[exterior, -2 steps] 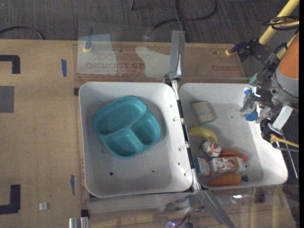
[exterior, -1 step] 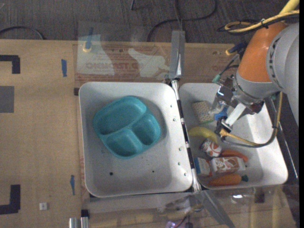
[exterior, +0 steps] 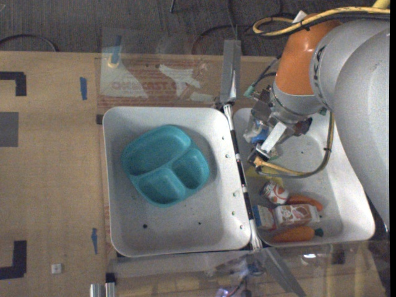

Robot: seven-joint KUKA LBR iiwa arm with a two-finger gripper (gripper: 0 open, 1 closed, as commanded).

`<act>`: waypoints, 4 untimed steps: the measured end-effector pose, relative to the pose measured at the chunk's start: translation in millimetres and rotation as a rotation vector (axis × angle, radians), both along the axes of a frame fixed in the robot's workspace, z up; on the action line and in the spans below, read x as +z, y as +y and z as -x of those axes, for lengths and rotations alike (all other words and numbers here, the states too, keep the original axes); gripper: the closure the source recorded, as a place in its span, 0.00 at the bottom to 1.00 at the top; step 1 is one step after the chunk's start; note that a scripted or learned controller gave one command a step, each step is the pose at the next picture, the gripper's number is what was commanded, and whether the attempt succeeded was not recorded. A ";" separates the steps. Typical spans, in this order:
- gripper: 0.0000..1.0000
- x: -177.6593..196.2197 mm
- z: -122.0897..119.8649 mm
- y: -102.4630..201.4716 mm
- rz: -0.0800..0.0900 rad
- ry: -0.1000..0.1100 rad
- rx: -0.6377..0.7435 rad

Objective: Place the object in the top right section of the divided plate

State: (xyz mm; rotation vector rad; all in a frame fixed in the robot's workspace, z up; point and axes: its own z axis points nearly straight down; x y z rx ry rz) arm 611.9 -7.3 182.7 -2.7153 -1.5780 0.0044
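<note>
- Gripper: at centre right of the frame, over the upper left corner of the right bin. You cannot tell from this view whether it is parted or closed up, nor whether it carries anything. Do not count a grasp as made.
- Arm: it fills the upper right of the frame and overhangs the right bin. A low crossing toward frame left could strike the raised rims where the two bins meet.
- Left bin: its floor looks smooth. A hard set-down could push the divided plate out of position.
- Divided plate: it lies left of centre, turned at a slant, with one large section and two smaller ones. Because of the slant, "top right" is open to misreading. The right-hand small section seems the likeliest target; confirm this first. A release near a ridge could drop the object into the neighbouring section.
- The object: likely one of the items packed at the lower right of the frame, in the right bin, well apart from the plate.
- Carton: it lies just beside the carrot. A descent here could pinch both, or shove one aside.
- Can: small and round; it could roll away under a glancing contact.
</note>
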 end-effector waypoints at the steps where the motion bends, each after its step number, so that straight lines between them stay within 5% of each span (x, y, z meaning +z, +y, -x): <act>1: 1.00 -1.5 -17.8 77.6 0.000 0.008 -0.007; 2: 1.00 -15.1 -22.8 164.7 0.000 -0.001 0.106; 3: 1.00 17.0 -2.4 170.6 0.000 0.001 0.264; 4: 1.00 -6.1 -53.5 217.9 0.000 -0.002 0.450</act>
